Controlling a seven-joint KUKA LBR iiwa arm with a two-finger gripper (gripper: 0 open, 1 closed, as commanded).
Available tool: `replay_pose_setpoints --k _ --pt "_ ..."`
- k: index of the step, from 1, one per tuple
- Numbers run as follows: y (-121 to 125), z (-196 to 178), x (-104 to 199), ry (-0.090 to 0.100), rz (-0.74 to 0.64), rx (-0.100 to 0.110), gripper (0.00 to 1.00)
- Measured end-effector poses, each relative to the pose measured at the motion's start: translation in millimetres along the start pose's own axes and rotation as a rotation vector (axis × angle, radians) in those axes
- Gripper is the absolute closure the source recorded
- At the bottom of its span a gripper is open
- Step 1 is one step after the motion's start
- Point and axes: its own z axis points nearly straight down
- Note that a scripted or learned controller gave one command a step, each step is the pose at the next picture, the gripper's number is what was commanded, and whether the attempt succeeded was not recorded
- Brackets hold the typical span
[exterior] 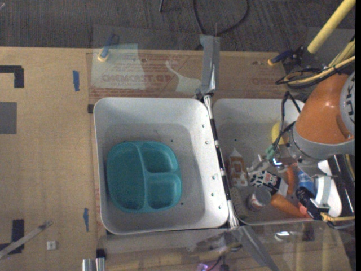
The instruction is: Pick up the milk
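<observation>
The milk [266,179] is a small black-and-white carton lying in the right bin [242,114], near its front. My gripper [269,162] hangs just above and behind the carton, below the grey wrist and orange band [321,117]. It is very close to the milk, but I cannot make out whether they touch. The arm hides the right part of that bin.
Around the milk lie a brown carton [237,169], a round can [259,199], an orange carrot-like piece [287,205], a blue item [305,183] and a yellow item [276,132]. The left bin [113,117] holds a teal divided plate [144,175].
</observation>
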Motion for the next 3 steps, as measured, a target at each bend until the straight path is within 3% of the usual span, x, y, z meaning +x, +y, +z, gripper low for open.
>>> replay_pose_setpoints --k 1,2,3 --pt "-18.5 30.7 -2.7 -0.008 -0.178 -0.015 0.0" --pt "-19.7 22.3 -3.9 -0.007 -0.172 -0.013 1.0" --pt "11.3 -62.9 42.2 0.001 -0.175 0.0 1.0"
